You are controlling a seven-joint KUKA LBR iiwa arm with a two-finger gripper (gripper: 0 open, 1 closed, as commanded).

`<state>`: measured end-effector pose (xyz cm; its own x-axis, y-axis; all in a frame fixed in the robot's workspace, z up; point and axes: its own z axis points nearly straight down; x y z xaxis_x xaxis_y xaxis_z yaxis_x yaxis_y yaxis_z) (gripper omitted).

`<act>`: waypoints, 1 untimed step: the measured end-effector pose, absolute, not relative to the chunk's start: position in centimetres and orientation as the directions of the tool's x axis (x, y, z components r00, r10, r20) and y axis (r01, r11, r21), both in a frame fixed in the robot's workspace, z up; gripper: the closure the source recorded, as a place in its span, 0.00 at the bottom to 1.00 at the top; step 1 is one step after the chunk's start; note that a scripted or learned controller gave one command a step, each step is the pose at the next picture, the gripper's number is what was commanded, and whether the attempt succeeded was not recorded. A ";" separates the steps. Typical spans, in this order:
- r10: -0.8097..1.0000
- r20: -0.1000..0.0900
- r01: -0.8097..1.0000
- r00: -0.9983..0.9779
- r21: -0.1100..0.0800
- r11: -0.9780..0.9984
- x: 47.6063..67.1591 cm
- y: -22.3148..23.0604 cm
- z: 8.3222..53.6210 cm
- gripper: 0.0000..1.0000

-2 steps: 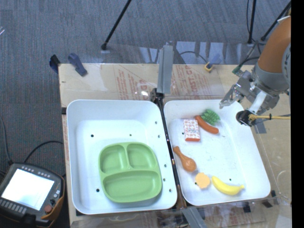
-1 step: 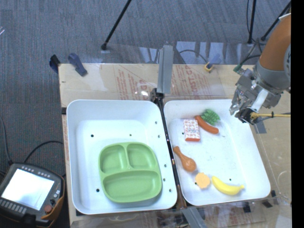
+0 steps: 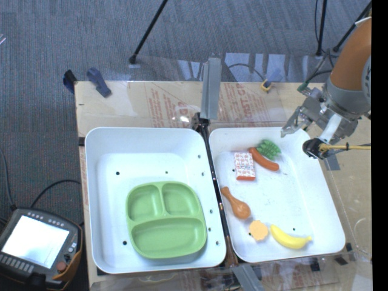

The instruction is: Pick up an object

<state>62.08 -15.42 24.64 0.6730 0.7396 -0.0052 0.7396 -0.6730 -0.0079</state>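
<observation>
Pic is bright enough and light is soft and even, prob from lamps above. No hard shadows; just faint grey ones under the green tray and along the inside walls of the left bin. Both white bins look a bit washed out, esp the right bin, so small marks on them are hard to see. Shiny glare on the clear tape on the bench near the back edge. The screen of the pad at bottom left glows white, no detail. Pic is a bit soft and grainy overall; the carpet looks noisy. Arm edge is slightly fuzzy. Lines look straight, no clear bending at edges.
</observation>
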 end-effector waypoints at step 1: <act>0.520 -0.009 0.520 0.854 -0.010 -0.854 61.2 -13.3 11.6 0.00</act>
